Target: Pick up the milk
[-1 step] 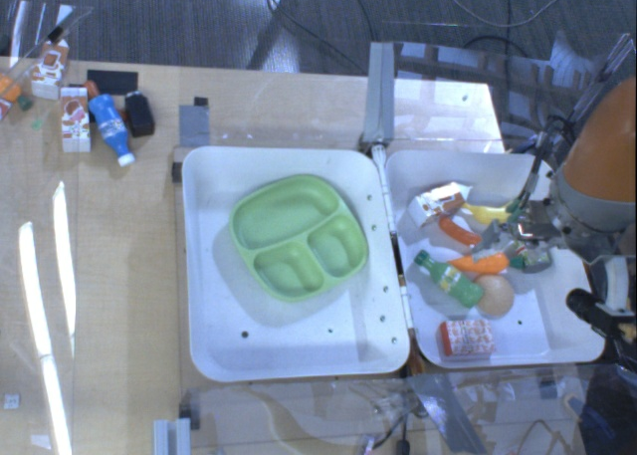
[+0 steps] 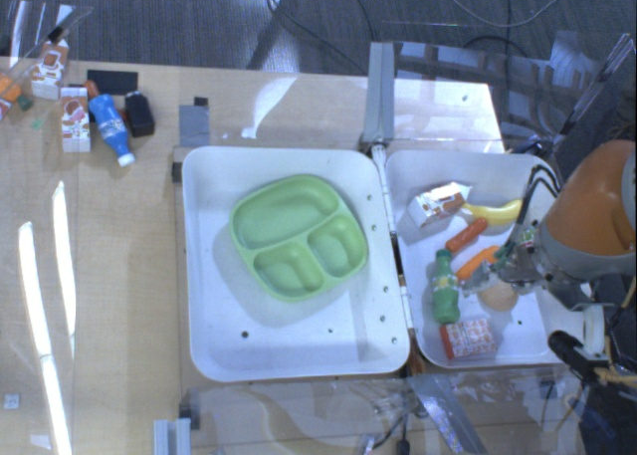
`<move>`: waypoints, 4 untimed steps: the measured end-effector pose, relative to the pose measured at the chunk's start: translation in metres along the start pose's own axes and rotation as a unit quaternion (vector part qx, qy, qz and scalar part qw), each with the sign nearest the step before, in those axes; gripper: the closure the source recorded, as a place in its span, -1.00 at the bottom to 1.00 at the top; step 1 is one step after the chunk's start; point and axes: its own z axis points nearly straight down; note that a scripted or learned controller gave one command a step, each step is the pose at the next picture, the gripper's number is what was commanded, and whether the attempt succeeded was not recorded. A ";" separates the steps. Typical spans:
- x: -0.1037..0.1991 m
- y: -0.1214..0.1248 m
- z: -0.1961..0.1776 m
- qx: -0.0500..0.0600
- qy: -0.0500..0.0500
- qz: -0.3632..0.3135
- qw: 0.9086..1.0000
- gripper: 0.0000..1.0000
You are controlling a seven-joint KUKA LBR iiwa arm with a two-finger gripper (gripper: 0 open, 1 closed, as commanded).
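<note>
The milk carton (image 2: 439, 203) lies up-left of the gripper (image 2: 510, 262), long axis slanting; finger state: cannot tell

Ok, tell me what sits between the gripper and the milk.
The gripper is low in the right bin. The milk lies up-left of it, with two orange carrots and the banana between.

Banana (image 2: 495, 211) and carrots (image 2: 466, 236) crowd the milk (image 2: 438, 204); its left side lies open.
</note>
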 end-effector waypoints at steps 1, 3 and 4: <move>0.036 0.064 -0.008 0.004 0.001 0.013 1.000 -1.00; 0.041 0.159 0.023 0.042 0.004 0.018 0.999 -1.00; 0.041 0.159 0.023 0.040 0.003 0.018 0.999 -1.00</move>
